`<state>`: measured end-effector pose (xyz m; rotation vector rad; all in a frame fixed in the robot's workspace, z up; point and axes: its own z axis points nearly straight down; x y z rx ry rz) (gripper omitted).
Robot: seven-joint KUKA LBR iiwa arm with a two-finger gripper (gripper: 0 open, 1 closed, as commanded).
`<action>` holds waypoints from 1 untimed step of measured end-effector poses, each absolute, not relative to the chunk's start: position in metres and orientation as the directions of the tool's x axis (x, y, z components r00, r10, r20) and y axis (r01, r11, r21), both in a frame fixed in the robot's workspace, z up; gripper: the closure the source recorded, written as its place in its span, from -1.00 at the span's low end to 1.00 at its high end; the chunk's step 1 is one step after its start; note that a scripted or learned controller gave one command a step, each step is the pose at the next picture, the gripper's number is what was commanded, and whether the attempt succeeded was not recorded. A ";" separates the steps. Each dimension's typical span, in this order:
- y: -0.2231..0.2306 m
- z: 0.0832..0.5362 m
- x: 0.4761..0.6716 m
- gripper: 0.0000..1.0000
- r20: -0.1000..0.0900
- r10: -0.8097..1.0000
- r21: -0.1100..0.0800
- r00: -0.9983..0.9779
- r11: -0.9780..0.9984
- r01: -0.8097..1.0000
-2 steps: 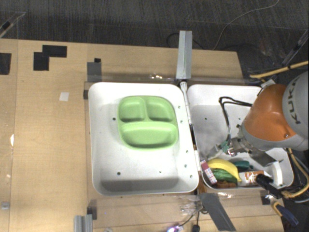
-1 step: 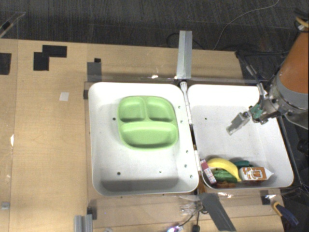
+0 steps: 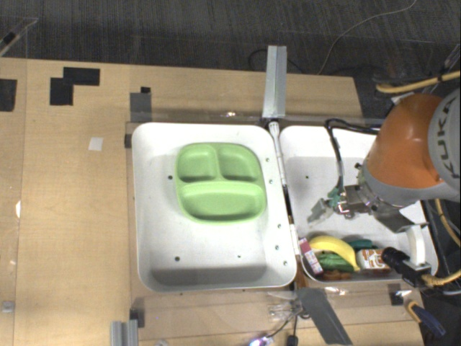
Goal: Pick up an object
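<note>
A yellow banana lies at the lower edge of the right bin, low and right of centre in the frame, with a dark green item just under it, a brown packet to its right and a small red-and-white piece at its left. The left bin holds a green divided tray — three compartments. The gripper hangs above the banana, fingers spread apart, gripping nothing — the grey arm covers the bin's right part.
</note>
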<state>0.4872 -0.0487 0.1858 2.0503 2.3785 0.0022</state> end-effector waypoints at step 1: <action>-0.034 0.184 0.488 -1.00 -0.001 0.947 0.003 -0.321 0.321 0.947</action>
